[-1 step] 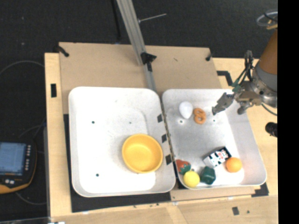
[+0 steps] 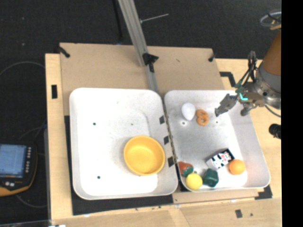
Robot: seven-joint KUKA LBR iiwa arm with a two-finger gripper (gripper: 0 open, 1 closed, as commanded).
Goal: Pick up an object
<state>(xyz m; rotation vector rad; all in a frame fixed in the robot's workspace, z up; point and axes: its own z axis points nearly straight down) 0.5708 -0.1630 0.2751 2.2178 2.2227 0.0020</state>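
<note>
Nearest the front edge, the right bin (image 2: 246, 141) holds a tight cluster along its lower wall: a yellow ball (image 2: 193, 181), a dark green piece (image 2: 210, 178) just beside it, a red piece (image 2: 185, 167) against the divider, an orange ball (image 2: 236, 167), and a small black-and-white block (image 2: 220, 159) touching or nearly touching the orange ball. In the left bin (image 2: 94, 112), a yellow bowl (image 2: 144, 155) sits alone toward the front right corner.

Farther back in the right bin lie a white egg-shaped object (image 2: 188, 110) and a small brown ring (image 2: 202, 117), close together but seemingly apart.

Farthest back, the gripper (image 2: 234, 103) hangs above the bin's rear right area, fingers spread apart with nothing between them. The arm (image 2: 272, 65) enters from the right. No object has been picked up yet; the egg and the ring are the nearest candidates.

Risks, as judged from here: the egg's rounded surface could squirt out of a two-finger pinch. The ring lies flat and low, so fingers may close above it or scrape the bin floor. Because the two are neighbours, a descent on one could nudge the other. In the front cluster, crowding leaves little room for fingers, and the balls would roll if struck off-centre.
</note>
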